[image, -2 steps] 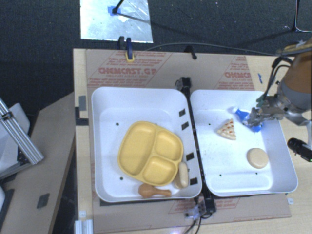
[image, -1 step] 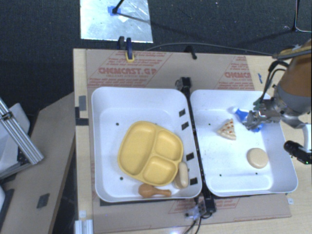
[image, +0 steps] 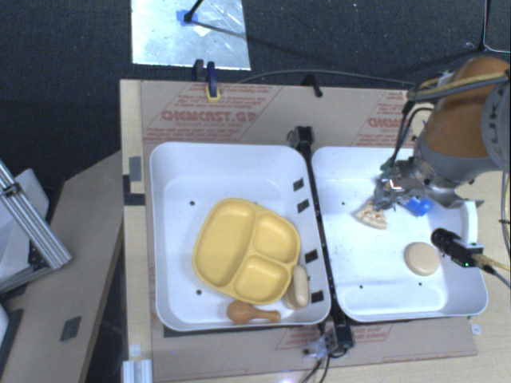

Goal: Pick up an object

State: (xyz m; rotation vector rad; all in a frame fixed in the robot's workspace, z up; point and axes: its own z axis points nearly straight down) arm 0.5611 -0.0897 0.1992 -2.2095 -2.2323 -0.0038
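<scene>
My gripper (image: 388,193) hangs low in the right bin (image: 351,290), near its middle. Just below and left of it lies a pizza slice (image: 371,215), close to the tip or touching it; I cannot tell which. A small blue object (image: 418,207) lies right beside the gripper on its right. A round tan bun (image: 421,258) rests nearer the front right of the same bin. Nothing is visibly lifted off the bin floor.
The left bin (image: 180,178) holds a yellow divided plate (image: 246,250), a brown drumstick (image: 251,313) and a pale bread roll (image: 299,286) at its front. A black divider (image: 314,222) runs between the bins. The arm (image: 467,126) reaches in from the right.
</scene>
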